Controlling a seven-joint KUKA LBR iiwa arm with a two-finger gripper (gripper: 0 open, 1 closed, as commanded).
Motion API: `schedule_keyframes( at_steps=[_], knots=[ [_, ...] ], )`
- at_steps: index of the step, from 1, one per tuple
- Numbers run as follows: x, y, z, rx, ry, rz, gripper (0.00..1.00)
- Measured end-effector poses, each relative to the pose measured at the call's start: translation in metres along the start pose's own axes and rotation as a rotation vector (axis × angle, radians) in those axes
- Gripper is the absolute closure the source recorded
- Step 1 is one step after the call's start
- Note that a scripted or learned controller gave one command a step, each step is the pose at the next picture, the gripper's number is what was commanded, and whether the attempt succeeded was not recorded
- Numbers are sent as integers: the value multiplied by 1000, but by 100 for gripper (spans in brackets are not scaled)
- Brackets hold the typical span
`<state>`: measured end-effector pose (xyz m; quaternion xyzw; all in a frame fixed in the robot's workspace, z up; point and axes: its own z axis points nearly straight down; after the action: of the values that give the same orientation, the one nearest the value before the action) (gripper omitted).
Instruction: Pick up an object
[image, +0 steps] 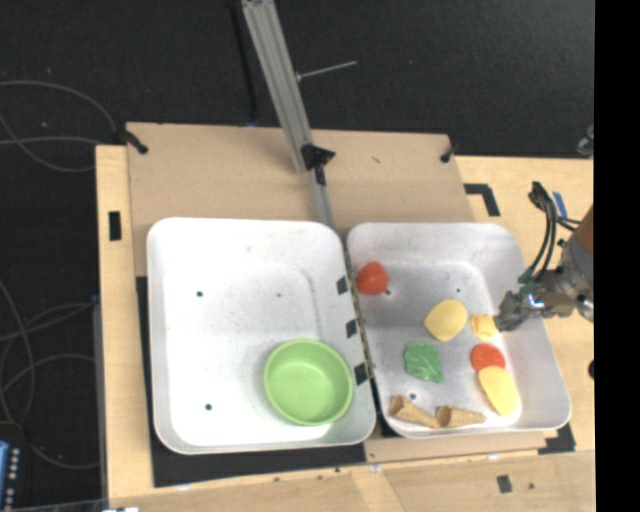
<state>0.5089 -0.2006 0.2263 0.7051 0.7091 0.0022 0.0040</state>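
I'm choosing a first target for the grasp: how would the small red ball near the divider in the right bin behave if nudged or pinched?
The red ball looks round and smooth, so it would probably roll if nudged. It sits alone on bare floor of the right bin, so nothing would stop it. A pinch off-centre may squirt it sideways.

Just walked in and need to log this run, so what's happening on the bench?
The arm's gripper hangs low at the right bin's right edge, beside a small yellow piece. Nothing is visibly held. The bin also holds a red ball, a lemon and a green leafy toy. A green bowl sits in the left bin.
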Motion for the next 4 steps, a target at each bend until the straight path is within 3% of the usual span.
schedule_keyframes(
  at_steps=[1,4],
  knots=[
    [9,5,-50,1,0,0,100],
    [168,49,-41,7,4,-3,100]
  ],
)
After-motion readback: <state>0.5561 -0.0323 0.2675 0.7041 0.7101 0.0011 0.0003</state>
